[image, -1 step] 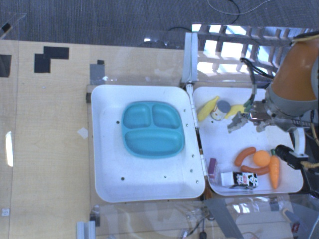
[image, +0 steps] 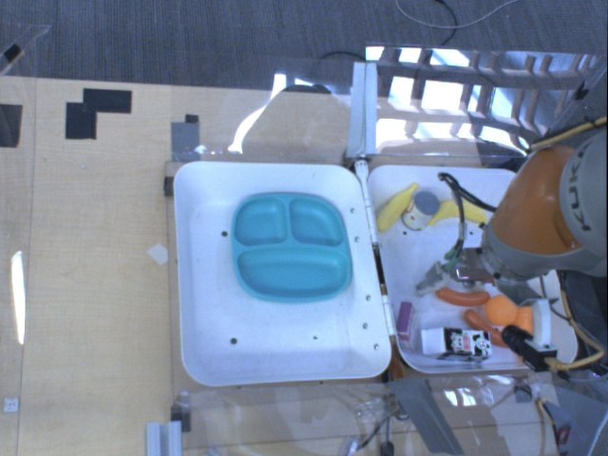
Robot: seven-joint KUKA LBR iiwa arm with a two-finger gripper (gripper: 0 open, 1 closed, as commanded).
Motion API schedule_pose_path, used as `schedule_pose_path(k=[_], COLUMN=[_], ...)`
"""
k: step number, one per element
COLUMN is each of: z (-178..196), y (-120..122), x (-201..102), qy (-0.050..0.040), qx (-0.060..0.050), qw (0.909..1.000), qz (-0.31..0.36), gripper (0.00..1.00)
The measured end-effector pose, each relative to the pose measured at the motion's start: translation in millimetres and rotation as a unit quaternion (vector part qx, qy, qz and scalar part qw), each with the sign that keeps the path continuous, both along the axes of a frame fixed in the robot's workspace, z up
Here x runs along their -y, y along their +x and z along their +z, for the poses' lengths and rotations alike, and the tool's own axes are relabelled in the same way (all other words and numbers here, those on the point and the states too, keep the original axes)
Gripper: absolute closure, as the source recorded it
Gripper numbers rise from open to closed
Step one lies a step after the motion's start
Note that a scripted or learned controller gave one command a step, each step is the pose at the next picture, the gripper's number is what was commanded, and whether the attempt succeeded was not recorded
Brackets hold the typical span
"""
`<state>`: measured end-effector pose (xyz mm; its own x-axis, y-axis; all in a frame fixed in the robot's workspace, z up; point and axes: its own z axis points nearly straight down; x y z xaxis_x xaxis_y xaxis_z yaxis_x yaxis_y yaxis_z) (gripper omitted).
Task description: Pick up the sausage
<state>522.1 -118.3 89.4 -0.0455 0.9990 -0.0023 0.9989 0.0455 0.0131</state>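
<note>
While the tool (image: 445,275) hangs just left of the sausage (image: 463,296), it's lined up for a grab. Can't tell its state tho.

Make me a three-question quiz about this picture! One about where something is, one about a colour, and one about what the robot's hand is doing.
1. Where is the sausage?
A. In the right bin
B. On the blue plate
C. On the floor

2. What colour is the plate in the left bin?
A. Red
B. Blue
C. Green

3. What is the end effector doing?
A. Lifting the sausage high
B. Resting on the plate
C. Sitting low in the right bin beside the sausage

Answers:
1 A, the sausage lies in the right bin near the carrot.
2 B, the divided plate is light blue.
3 C, it is down by the sausage's left end, and the sausage lies on the bin floor.
</note>
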Motion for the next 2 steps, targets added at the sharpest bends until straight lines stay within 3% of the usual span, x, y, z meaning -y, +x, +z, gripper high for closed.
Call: schedule_pose_path(k=[1,2], z=[0.6,12.5], y=[-29.7,-26.9], x=[0.4,-0.8], qy=[-0.0002,0.0004], qx=[0.002,0.005], qw=[1.0,1.0], qz=[-0.004,-0.002], gripper=[0.0,1.0])
